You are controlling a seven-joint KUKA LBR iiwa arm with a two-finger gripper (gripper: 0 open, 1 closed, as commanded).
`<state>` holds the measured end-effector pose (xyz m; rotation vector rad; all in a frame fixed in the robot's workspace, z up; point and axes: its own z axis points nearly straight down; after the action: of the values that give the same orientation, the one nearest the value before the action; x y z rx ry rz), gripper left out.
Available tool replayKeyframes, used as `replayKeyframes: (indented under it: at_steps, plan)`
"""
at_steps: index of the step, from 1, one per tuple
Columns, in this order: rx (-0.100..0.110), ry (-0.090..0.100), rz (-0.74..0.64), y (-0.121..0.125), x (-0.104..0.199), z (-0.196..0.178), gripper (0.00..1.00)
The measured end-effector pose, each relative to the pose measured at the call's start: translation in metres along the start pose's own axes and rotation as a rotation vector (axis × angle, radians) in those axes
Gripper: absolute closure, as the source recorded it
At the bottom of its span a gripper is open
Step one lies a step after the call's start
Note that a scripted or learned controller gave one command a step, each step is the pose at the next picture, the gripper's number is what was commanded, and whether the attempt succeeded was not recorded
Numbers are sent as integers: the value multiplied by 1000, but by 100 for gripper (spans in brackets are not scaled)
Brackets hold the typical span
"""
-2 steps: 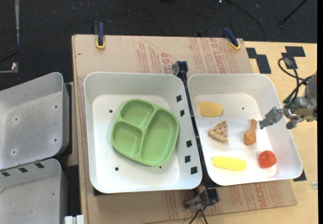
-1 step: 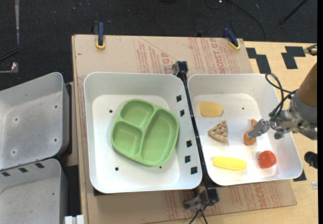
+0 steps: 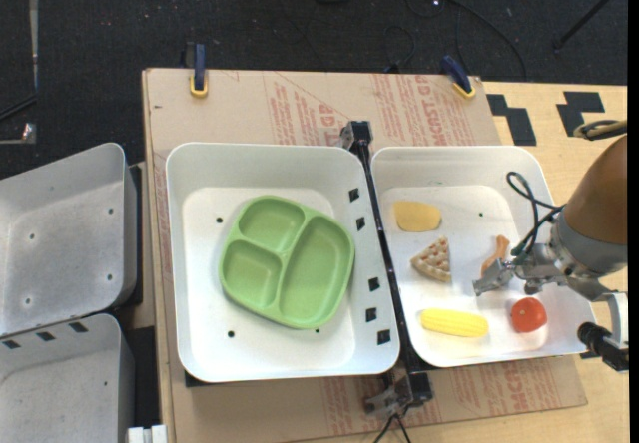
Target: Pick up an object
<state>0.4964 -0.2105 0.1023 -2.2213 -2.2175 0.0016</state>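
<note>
Claw [image 3: 491,278] low beside tomato [image 3: 528,314]

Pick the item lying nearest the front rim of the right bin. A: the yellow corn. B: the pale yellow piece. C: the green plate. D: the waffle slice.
A: the corn lies closest to the front rim of the right bin, below the waffle slice and the pale yellow piece; the green plate is in the left bin.

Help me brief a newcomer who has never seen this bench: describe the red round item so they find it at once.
Start at the right white bin, the one holding loose food pieces rather than the green divided plate. Go to its near right corner, just below the gripper. There sits the tomato, right of the yellow corn cob: the bin's one red, ball-shaped piece.
</note>
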Motion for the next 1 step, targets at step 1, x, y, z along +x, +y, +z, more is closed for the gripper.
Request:
replayKeyframes:
  at_steps: [1]
  plan:
    - [-3, -1, 0, 1, 0, -12, 100]
